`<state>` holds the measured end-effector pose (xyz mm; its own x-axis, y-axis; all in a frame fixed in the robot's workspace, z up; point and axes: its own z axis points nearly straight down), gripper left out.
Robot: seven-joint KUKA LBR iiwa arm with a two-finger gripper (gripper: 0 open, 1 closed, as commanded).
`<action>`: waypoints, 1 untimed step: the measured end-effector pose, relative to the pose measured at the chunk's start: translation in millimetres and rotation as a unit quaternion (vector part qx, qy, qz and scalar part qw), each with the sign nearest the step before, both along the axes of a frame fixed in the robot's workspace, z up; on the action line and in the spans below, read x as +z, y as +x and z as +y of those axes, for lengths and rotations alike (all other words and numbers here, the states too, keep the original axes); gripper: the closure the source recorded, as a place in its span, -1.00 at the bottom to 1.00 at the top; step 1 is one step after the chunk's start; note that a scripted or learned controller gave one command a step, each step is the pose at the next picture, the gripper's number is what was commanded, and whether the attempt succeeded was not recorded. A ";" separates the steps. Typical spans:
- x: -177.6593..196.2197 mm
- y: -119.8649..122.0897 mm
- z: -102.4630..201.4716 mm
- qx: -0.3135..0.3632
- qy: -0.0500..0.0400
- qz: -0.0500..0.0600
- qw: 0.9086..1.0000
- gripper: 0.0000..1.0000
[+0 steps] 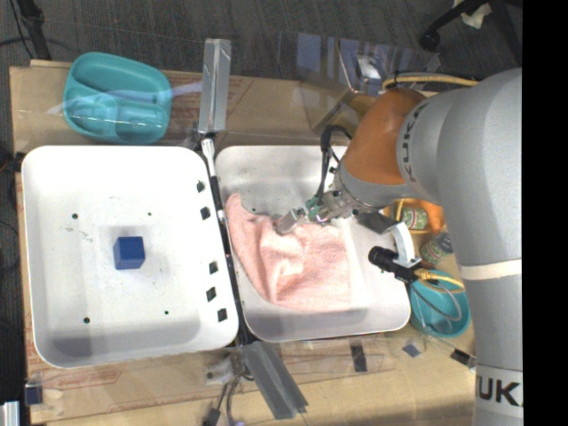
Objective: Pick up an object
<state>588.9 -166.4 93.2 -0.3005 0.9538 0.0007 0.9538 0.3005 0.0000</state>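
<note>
A pink cloth point(293, 260) lies crumpled in the right bin point(266, 162), covering most of its floor. My gripper point(297, 218) is low over the cloth's upper edge and seems to touch it, with a small green thing point(315, 207) right beside it. A blue cube point(130, 252) sits alone in the left bin point(53, 176), far from the gripper. The arm's orange band point(382, 140) and grey body hide the right bin's far right corner.
A teal plastic container point(115, 98) lies on the bench behind the left bin. A teal bowl point(441, 309) and an orange-yellow item point(417, 213) sit right of the right bin. A metal rail point(213, 87) runs between the bins.
</note>
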 end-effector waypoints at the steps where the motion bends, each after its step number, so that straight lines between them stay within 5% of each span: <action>1: -0.6 -8.0 6.2 0.035 0.001 0.001 0.999 -1.00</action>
